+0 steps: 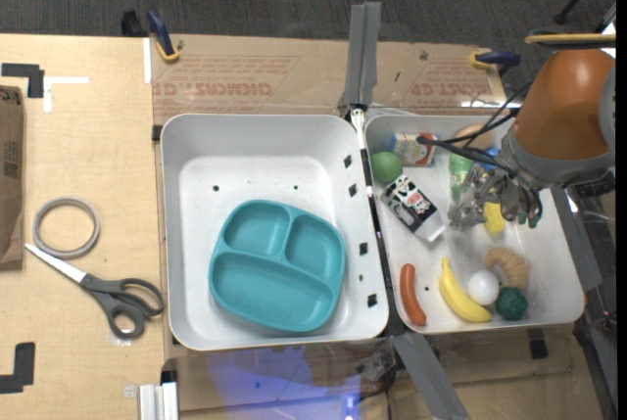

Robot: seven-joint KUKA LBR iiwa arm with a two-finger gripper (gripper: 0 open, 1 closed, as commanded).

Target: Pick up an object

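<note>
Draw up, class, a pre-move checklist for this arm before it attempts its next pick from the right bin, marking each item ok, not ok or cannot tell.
1. End effector is over the right bin that holds the objects: ok.
2. Something is gripped: cannot tell; the wrist hides it.
3. Targets lie in plain sight: ok; the banana, the white ball, the red sausage and the black-and-white box are uncovered.
4. Targets stand apart: not ok; banana and white ball touch, with the dark green ball close beside.
5. Left bin holds the teal divided plate, away from the arm: ok.
</note>
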